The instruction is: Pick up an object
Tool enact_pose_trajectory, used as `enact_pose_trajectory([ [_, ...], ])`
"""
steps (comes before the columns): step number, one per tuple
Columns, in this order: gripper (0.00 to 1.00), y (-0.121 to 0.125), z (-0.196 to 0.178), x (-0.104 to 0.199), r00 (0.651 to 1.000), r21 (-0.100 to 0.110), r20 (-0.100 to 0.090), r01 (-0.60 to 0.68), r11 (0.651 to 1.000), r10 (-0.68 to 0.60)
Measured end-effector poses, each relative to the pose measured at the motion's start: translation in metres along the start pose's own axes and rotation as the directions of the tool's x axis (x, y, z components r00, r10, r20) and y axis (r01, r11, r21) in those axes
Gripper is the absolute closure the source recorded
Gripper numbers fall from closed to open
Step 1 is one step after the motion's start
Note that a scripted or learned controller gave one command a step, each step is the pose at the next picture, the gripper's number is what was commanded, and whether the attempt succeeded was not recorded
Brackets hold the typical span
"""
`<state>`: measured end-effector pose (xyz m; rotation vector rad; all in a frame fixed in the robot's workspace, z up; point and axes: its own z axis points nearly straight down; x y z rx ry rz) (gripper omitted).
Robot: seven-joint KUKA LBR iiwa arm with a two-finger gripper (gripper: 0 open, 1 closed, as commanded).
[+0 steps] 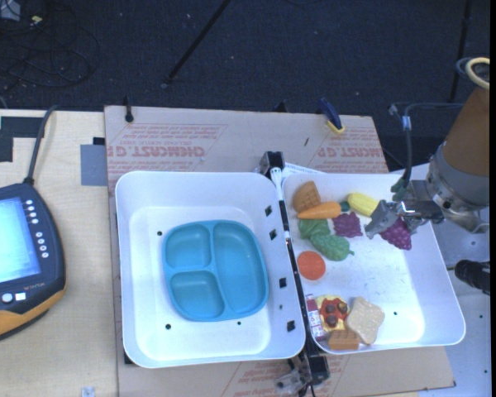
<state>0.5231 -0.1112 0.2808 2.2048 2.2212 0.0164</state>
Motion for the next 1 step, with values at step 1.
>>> enact_pose_trajectory([
  [1, 1.00, 0.0226, 0.0541, 0.0615, 1.000, 0.022, -0.003, -0.002, 1.000, 0.002],
])
